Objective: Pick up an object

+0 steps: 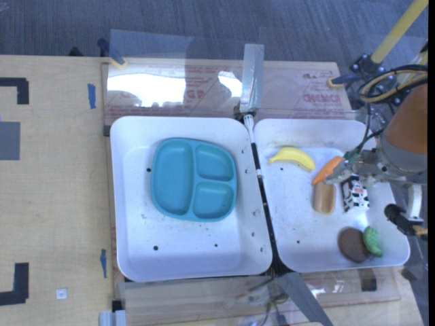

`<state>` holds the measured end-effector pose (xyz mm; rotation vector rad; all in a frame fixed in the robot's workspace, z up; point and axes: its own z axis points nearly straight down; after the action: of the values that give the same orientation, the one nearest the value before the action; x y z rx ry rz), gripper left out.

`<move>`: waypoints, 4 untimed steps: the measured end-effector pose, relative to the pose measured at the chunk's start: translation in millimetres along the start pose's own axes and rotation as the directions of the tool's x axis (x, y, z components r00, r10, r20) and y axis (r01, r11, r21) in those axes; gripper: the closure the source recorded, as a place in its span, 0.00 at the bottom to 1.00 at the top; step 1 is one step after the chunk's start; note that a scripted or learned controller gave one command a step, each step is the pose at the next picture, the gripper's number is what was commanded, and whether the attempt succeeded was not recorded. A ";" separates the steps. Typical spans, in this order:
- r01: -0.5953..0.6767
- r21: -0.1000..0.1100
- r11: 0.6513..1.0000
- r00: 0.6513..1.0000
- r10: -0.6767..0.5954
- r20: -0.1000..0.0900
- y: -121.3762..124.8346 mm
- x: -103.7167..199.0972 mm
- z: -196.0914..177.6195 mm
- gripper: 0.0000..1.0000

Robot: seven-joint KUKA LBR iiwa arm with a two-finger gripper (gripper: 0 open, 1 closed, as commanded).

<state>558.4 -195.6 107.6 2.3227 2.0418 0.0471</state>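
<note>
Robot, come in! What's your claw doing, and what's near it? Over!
Gripper low in right bin, fingers unclear. Carrot, tan block, cow toy crowd it. Nothing seen held.

Tool (348,175) over right bin (299,250) nr carrot (327,169), banana (293,157).

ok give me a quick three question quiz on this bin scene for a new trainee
1. True or false: the blue divided plate lies in the left bin.
2. Which lies nearest the divider between the bins? A) banana B) brown round object C) green object
3. Fill in: the carrot lies in the ____ bin, near the gripper.

Key: 1 true; 2 A; 3 right.
</note>
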 end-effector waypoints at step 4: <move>-0.005 0.052 0.999 1.000 0.006 -0.011 61.1 5.3 13.8 0.00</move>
<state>620.3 -198.3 97.3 2.3631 2.0661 0.0076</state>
